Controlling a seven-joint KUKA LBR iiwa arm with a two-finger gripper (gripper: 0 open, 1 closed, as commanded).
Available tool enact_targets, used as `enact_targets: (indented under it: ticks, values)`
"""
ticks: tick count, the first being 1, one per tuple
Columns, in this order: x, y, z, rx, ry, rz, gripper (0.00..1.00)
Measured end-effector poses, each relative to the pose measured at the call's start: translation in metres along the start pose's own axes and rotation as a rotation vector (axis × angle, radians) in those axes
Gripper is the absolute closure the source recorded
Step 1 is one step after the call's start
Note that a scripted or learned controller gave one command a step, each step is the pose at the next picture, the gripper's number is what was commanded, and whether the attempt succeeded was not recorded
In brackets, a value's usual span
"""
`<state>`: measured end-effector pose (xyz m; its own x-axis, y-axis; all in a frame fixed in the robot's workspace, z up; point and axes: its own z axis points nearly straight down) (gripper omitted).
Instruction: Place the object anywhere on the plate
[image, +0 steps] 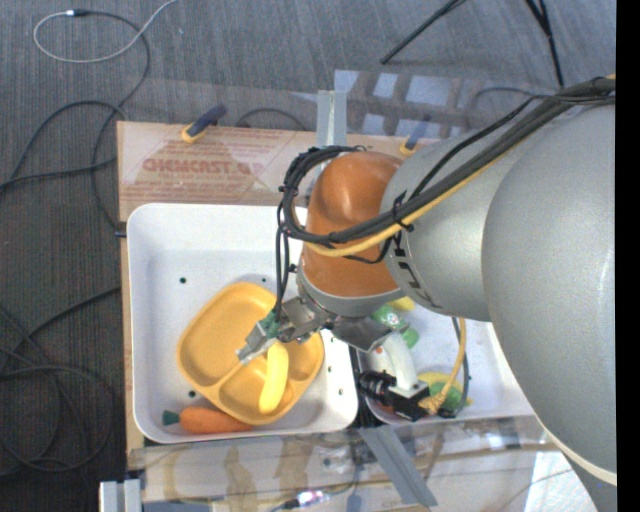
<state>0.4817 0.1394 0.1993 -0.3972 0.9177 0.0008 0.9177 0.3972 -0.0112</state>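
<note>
A yellow divided plate (222, 345) lies in the left white bin (160, 260). A yellow banana-shaped object (272, 382) rests on the plate's right section, near its front rim. My gripper (257, 338) hangs over the plate's middle, just above the banana's upper end. Its fingers stand apart and open, with nothing between them. The orange wrist band and grey arm cover the bin's right side and the divider between the bins.
An orange carrot (205, 421) lies in the left bin's front corner, against the plate's rim. The right bin (500, 395) holds a white bottle (398, 362), a green item (392, 318) and yellow pieces (440, 385). Cables run along the arm.
</note>
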Motion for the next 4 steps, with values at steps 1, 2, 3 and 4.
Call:
enact_targets:
  ticks: [1, 2, 3, 4]
  values:
    - [0.0006, -0.0012, -0.0053, 0.010, 0.001, -0.001, 1.00]
    - [0.0005, -0.0012, -0.0052, 0.010, 0.001, -0.001, 0.00]
    - [0.0005, -0.0024, -0.0104, 0.020, 0.001, -0.001, 1.00]
    - [0.0005, -0.0025, -0.0103, 0.021, 0.001, -0.001, 0.00]
